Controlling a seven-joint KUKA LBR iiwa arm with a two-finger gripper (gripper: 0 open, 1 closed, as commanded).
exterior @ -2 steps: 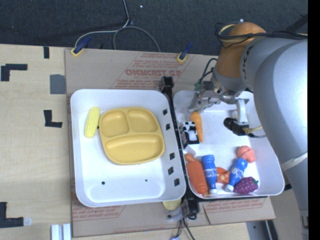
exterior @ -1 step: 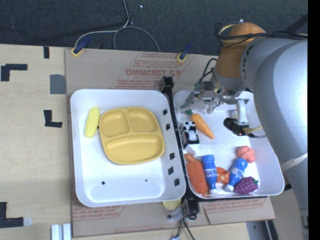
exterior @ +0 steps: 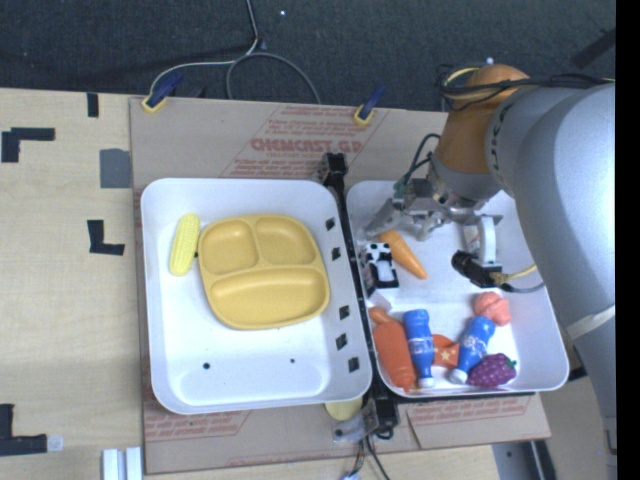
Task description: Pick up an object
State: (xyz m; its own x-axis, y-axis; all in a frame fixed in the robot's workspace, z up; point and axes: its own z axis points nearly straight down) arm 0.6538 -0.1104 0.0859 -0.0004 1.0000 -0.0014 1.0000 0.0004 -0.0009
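My gripper reaches down into the upper left part of the right bin, close to the divider between the bins. A small orange carrot lies right beside the gripper's tip, touching or nearly touching it; whether it is held is not clear. Lower in the same bin lie a larger orange carrot, a blue bottle, a second blue bottle with a red cap, purple grapes and a pink-orange fruit.
The left bin holds a yellow divided plate and a yellow corn cob along its left side. The grey arm covers the right bin's far right corner. Cables run behind the bins.
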